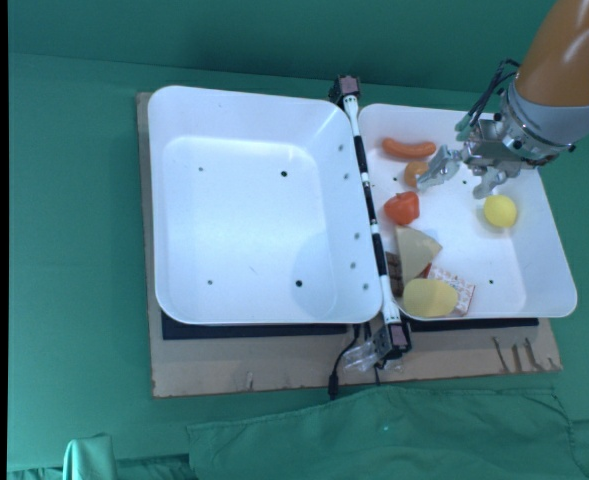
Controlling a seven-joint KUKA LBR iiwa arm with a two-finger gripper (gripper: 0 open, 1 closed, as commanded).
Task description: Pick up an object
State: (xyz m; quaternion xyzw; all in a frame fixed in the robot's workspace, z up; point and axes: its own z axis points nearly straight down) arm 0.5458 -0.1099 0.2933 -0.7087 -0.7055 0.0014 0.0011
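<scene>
Green bench, right bin (544, 268), hand (464, 171) spread wide, holding nothing, beside yellow ball (500, 211).

Green cloth (74, 218) is covering the whole desk, bunching into folds along the near edge. A brown cardboard sheet (274, 376) is lying flat on top of it, and even, soft light is falling everywhere.
</scene>
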